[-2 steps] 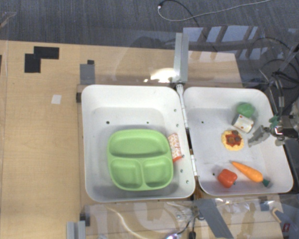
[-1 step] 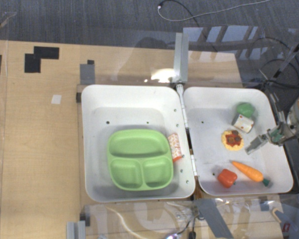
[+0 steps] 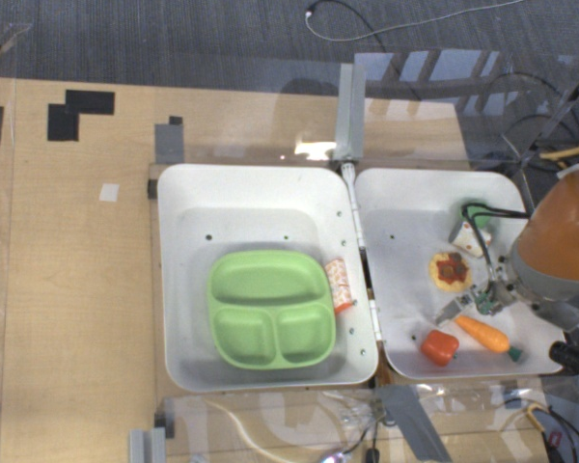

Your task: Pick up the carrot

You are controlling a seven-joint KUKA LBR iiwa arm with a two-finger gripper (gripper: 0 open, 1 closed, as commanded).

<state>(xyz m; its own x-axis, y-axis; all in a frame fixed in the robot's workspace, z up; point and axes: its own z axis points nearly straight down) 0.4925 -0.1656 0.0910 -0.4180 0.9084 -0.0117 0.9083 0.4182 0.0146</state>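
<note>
The orange carrot (image 3: 482, 334) with a green end lies near the front edge of the right bin (image 3: 405, 210), pointing right and slightly toward the front. My gripper (image 3: 460, 272) hangs just behind it, open. One finger (image 3: 466, 234) is at the back and the other finger (image 3: 452, 309) ends a little left of the carrot's upper tip. A round yellow and red toy (image 3: 452, 270) lies between the fingers. Nothing is held. The orange band of the arm (image 3: 563, 230) covers the bin's right side.
A red pepper toy (image 3: 440, 346) sits just left of the carrot at the front wall. The left bin (image 3: 183, 210) holds a green divided plate (image 3: 270, 307) and a small striped packet (image 3: 338, 283) by the dividing wall. Cables trail behind the right bin.
</note>
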